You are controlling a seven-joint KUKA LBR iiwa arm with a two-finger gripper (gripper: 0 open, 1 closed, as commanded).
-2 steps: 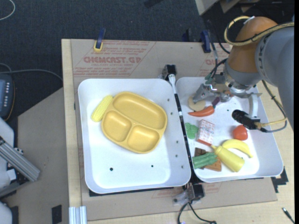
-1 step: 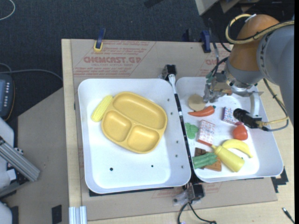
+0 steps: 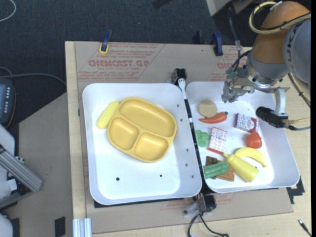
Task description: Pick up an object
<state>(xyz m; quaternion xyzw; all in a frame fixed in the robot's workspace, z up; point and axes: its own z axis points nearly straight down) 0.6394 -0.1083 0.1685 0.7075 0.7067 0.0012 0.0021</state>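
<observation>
I've got the gripper (image 3: 230, 94) hovering over the right bin (image 3: 285, 154); I can't tell how it is set. Just below and left of it lies the tan cookie (image 3: 208, 107), touching the red chili (image 3: 214, 117). I judge the cookie light, stiff, smooth plastic; I'd pinch across its 2 opposite edges, clear of the chili.

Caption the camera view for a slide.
Grey arm's claw hovers over right white bin of toy food; yellow divided plate sits left.
</observation>
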